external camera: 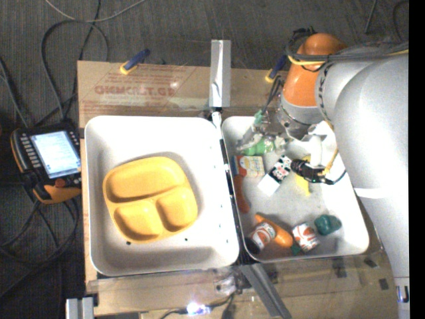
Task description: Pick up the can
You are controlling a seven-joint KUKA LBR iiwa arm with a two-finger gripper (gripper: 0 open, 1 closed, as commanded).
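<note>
Workbench on dark carpet, seen from above

A dark grey carpeted floor (80,18) surrounds the table, crossed by thin pale and black cables (66,18) that loop along the top and down the left side. The table is topped with a brown cardboard sheet (153,88) bearing faint red lettering, pinned at its far edge by two blue-and-yellow clamps (135,60), one nearer the left, one nearer the right. A grey metal upright post (220,72) stands at the middle of that far edge. On the floor to the left lies a black handheld control pendant with a lit screen (50,153). A small bright light glares at the table's near edge (194,308).
</note>
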